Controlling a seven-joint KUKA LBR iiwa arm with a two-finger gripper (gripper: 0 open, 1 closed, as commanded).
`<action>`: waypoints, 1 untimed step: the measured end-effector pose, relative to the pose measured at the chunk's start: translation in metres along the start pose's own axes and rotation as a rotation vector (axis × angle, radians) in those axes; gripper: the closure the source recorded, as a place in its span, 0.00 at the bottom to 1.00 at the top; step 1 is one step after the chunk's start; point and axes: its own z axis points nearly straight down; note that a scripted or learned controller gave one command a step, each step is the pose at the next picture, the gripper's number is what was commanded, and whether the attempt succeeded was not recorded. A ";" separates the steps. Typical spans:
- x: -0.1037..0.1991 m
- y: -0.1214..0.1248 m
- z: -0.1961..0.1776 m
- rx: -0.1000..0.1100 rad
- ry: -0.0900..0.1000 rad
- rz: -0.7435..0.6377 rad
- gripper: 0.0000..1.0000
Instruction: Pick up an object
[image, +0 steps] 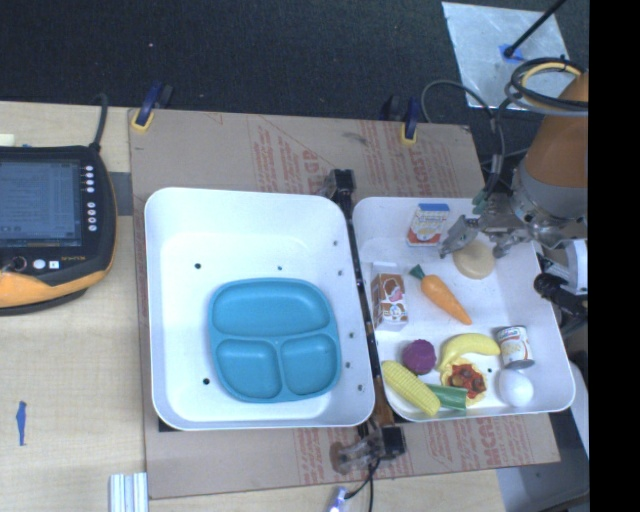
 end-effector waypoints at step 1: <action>0.040 -0.111 0.060 0.001 0.004 -0.001 0.00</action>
